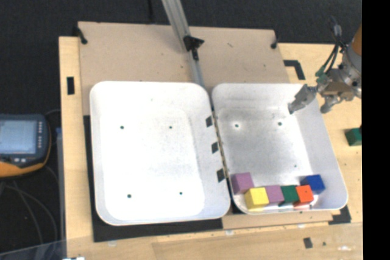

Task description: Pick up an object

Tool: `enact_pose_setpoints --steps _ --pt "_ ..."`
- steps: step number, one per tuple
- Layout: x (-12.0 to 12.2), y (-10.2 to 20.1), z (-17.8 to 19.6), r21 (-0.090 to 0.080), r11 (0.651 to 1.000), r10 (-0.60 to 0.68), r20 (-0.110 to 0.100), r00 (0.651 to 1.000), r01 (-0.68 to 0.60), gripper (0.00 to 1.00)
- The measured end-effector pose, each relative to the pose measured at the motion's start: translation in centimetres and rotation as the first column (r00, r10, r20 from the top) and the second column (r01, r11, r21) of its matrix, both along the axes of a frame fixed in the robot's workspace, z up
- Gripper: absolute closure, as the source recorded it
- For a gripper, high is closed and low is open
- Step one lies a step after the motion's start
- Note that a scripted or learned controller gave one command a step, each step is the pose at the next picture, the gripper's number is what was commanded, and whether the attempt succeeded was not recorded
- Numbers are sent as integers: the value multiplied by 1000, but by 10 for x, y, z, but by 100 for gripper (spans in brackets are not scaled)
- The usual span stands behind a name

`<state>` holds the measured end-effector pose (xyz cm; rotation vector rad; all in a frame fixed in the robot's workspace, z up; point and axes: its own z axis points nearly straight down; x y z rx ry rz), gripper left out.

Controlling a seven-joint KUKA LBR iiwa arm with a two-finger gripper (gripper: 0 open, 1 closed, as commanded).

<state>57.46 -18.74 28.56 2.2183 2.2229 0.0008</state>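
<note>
Several small blocks lie in a row along the near edge of the right bin: a purple block, a yellow block, a mauve block, a green block, an orange block and a blue block. My gripper hangs over the bin's far right corner, well away from the blocks. It is open, its two fingers spread, with nothing between them.
The left bin sits beside the right one. A slanted metal pole rises behind the bins. A green object rests on the bench to the right of the bin. A handheld screen unit lies at far left.
</note>
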Motion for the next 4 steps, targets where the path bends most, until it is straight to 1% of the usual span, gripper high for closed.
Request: enact_pose_setpoints --steps 1,2,3,4 --pt "1 -1 11 -1 1000 2 3 1000 -2 100" --pt "22 90 -12 3 1000 7 -2 1000 -7 100" --pt "26 153 -53 2 1000 6 -5 1000 -6 100" --pt "20 145 -23 0 1000 -3 2 1000 3 100"
